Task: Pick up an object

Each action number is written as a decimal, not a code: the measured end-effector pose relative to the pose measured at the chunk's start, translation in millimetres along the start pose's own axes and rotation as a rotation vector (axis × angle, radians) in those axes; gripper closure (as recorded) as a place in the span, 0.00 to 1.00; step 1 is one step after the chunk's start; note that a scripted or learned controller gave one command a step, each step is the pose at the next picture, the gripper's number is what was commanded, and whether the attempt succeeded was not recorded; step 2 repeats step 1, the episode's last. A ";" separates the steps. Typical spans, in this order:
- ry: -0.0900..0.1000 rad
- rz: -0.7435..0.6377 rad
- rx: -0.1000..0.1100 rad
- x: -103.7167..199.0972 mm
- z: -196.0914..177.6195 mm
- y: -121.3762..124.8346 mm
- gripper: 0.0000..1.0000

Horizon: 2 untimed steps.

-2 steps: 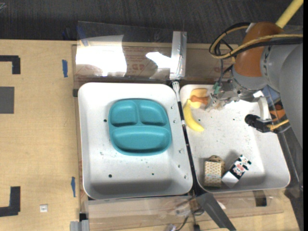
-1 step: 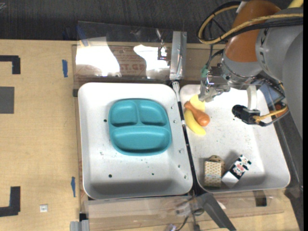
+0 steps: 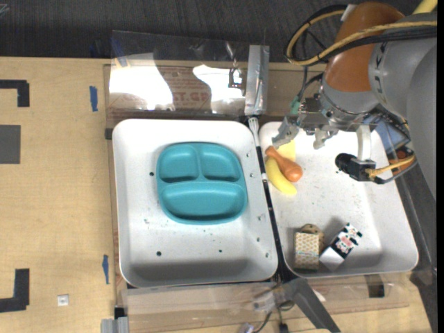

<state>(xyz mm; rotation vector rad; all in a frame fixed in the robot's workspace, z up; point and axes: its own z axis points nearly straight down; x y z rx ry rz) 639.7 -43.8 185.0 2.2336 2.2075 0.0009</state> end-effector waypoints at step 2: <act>0.002 -0.200 0.003 13.9 0.3 -59.4 0.00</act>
